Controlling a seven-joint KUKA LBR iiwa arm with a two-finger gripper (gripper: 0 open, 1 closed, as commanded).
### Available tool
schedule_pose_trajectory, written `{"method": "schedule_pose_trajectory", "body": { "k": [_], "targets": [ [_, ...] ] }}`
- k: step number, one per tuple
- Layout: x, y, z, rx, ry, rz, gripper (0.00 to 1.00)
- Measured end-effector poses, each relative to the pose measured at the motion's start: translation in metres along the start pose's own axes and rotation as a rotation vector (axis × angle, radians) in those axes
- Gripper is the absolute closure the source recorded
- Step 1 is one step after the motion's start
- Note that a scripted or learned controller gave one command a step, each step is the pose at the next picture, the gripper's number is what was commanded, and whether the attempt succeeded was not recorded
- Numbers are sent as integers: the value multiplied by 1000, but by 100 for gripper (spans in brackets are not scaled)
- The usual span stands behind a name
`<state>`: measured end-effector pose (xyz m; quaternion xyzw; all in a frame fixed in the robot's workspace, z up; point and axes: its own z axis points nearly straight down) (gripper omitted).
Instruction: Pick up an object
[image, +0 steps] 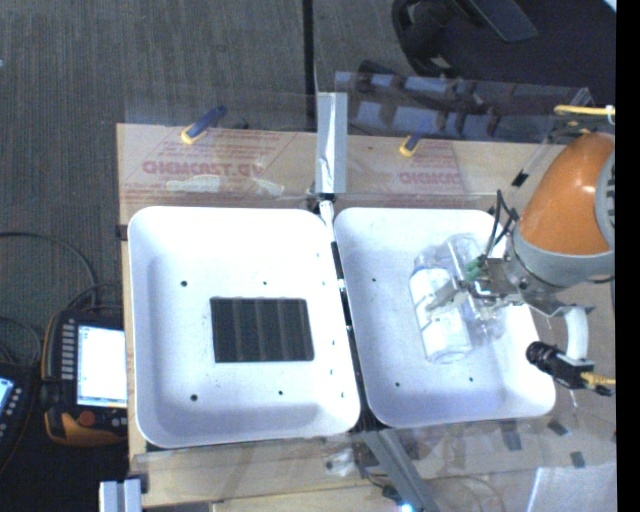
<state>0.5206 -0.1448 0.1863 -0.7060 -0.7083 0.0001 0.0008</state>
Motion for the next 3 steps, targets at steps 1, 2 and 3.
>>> {"method": "schedule_pose_trajectory", "body": {
  "k": [1, 2, 3],
  "targets": [
    [1, 61, 87, -14, -1, -28, 0],
    [11, 43, 92, -26, -10, -136, 0],
    [38, 9, 32, -1, 0, -33, 0]
  ]
}}
